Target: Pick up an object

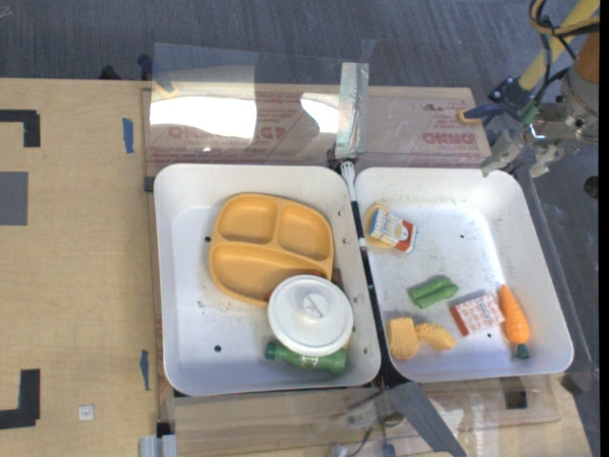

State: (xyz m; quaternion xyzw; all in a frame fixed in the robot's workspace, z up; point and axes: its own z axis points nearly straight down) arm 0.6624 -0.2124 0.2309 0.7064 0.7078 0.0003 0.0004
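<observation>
Camera view, fixed overhead, at a slant.

Item 1: the gripper. We find it at the upper right, just outside the far corner of the right bin, above the floor rather than over any object. It holds nothing that we can see; whether it stands wide or narrow we cannot tell at this size. We judge it parked clear of the bins so the camera sees every object unobstructed before a pick.

Item 2: right bin, contents lying loose and apart, which suits a two-finger grasp. We list a small carton near the dividing wall at the far side; a green pod at centre; a red-and-white packet just beside an orange carrot toward the right wall; a yellow corn piece at the near edge.

Item 3: left bin. We list a divided yellow plate, tilted, with a white bowl upturned on its near corner, and a green bottle lying touching the bowl's near side. These crowd one another and offer poorer access.

Assessment: no object is yet chosen. We judge the green pod the easiest candidate, as it lies isolated with free space on both long sides.
</observation>
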